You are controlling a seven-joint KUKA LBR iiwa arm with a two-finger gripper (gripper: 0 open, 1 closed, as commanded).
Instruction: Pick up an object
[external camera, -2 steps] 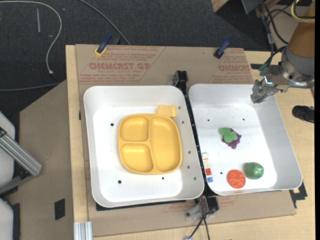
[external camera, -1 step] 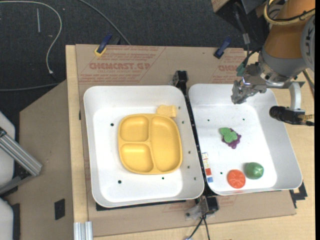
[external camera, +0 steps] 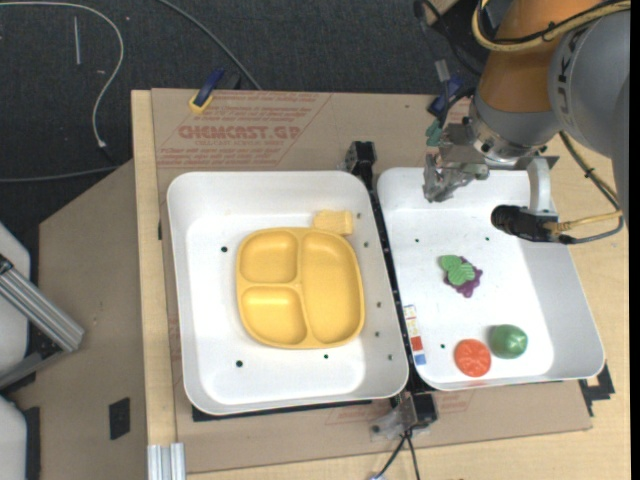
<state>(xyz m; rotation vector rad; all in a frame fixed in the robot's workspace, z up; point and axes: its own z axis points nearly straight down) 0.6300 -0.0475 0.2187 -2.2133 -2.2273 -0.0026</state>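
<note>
Grapes (external camera: pixel 461 273) mid right bin (external camera: pixel 560 298), green leaf on top; tomato (external camera: pixel 473 358) and lime (external camera: pixel 508 341) near its front edge. Gripper (external camera: pixel 437 190) hangs over the back-left corner, holding nothing. Grapes lie forward of it, nearest target. Yellow plate (external camera: pixel 300 288) in left bin (external camera: pixel 200 268).

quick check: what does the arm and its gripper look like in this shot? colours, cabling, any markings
The arm has a grey shell, with a rounded orange band above the wrist. Yellow cable loops over the band. Below it is a metallic wrist section, ending in a small grey two-finger gripper. Partial dark lettering shows on the grey shell; it is not readable here.
</note>
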